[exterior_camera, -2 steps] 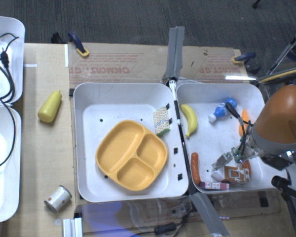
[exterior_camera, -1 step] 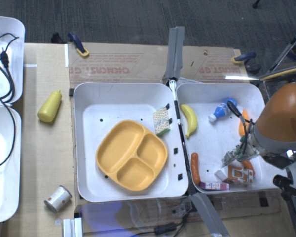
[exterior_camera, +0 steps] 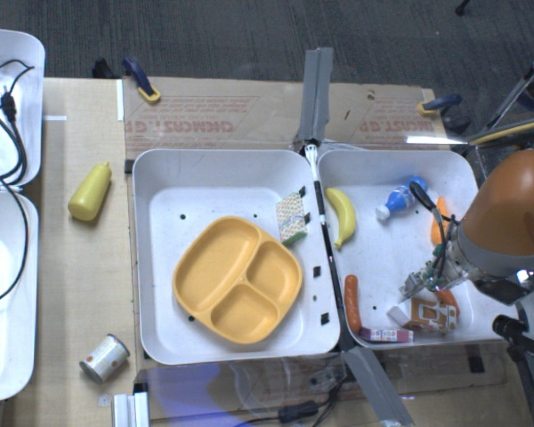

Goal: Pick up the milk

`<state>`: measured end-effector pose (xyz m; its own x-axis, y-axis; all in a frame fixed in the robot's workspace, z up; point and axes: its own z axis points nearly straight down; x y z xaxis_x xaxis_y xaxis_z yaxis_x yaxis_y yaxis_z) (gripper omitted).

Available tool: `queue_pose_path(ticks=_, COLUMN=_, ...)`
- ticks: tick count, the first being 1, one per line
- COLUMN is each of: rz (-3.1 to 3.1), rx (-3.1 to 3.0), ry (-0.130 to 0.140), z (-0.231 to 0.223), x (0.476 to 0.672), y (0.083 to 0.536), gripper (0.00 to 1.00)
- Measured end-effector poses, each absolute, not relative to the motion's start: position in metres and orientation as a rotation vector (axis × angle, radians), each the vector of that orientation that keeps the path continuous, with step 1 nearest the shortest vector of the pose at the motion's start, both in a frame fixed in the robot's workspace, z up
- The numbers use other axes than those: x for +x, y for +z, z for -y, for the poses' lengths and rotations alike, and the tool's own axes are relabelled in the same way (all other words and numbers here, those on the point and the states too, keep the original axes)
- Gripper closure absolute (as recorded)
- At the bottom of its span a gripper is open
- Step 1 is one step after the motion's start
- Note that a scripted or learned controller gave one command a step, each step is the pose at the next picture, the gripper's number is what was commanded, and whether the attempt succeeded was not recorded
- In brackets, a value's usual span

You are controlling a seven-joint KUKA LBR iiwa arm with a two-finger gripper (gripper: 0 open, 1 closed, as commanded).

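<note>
Milk (exterior_camera: 434, 313) lies in the right bin (exterior_camera: 374, 174), near its front right corner, beside the hot dog (exterior_camera: 351, 301) — gripper (exterior_camera: 424, 282) just above it, grip state unclear.

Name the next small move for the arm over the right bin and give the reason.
Probably a short straight descent. The claw hangs low in the shallow white right bin, just above the small orange and white milk carton lying near the bin's front edge. Nothing shows between claw and carton, though the thin pink and white packet lies close to the carton's left, so a vertical approach seems safest.
</note>
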<state>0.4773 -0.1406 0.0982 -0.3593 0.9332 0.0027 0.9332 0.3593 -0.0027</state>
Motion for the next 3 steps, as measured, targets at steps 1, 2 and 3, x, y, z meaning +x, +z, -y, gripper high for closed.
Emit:
queue_pose_path(ticks=1, rz=2.333, rx=-2.103, ry=0.002, z=0.125, x=0.478, y=0.135, gripper=0.00)
queue_pose_path(ticks=2, rz=2.762, rx=-1.489, ry=0.001, z=0.146, x=0.477, y=0.090, gripper=0.00)
queue_pose_path(ticks=3, rz=2.600, rx=-1.765, ry=0.002, z=0.145, x=0.544, y=0.145, gripper=0.00)
